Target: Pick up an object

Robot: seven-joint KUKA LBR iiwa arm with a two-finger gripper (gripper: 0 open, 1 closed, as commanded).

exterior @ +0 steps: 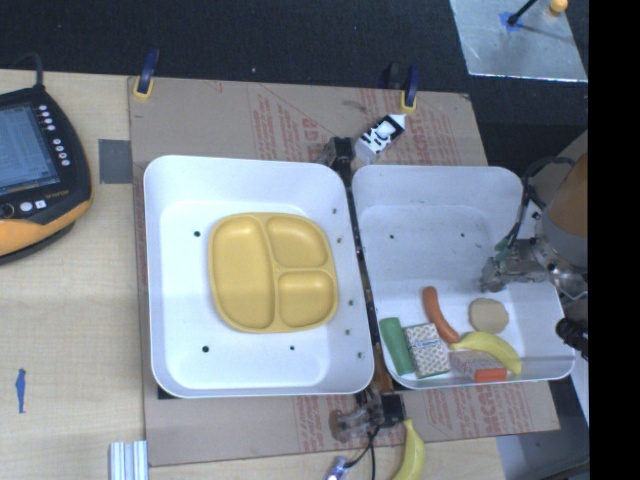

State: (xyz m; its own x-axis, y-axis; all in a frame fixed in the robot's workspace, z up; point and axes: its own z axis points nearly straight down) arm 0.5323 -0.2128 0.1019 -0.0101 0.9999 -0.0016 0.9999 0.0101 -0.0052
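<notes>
Gripper (497, 273) hovers just above tan disc (488, 315) in right bin (440, 183); finger state, can't tell. You'd grab disc by edges: looks light, stiff, probably slippery.

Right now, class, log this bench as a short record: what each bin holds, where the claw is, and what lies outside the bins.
left bin: yellow divided tray
right bin: green block, sausage, tan disc, banana, small carton
claw: over right bin's right side, above the tan disc
outside bins: second banana, teach pendant
</notes>
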